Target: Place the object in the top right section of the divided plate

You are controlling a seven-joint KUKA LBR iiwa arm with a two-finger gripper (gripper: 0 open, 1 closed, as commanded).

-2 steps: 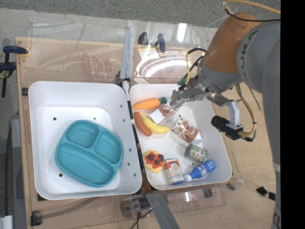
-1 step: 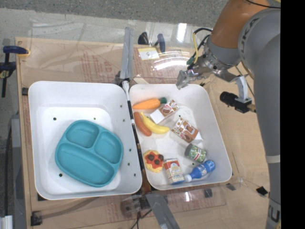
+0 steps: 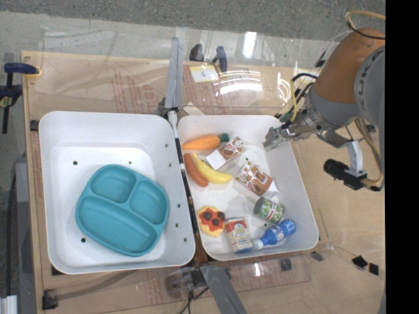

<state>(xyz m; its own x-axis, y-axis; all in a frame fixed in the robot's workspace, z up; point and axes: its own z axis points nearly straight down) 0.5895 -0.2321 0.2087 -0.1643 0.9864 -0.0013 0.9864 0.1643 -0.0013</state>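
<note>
1. Divided plate (image 3: 122, 209): teal, three sections, lying flat in the left bin (image 3: 65, 136), tilted relative to the bin's walls; all three sections bare.
2. Right bin (image 3: 294, 175): holds the loose objects, none of them on the plate.
3. Arm (image 3: 347, 77): grey with orange band, reaching over the right bin's upper right corner.
4. Gripper (image 3: 275, 138): above the bin's rim near that corner; nothing seen between its tips, and whether it is open or closed cannot be told.
5. Carrot (image 3: 201, 142), banana (image 3: 211, 171) and sausage (image 3: 195, 169): clustered at the bin's upper left.
6. Blue bottle (image 3: 276, 234), green can (image 3: 268, 209), pizza slice (image 3: 211, 220): along the lower part.
</note>
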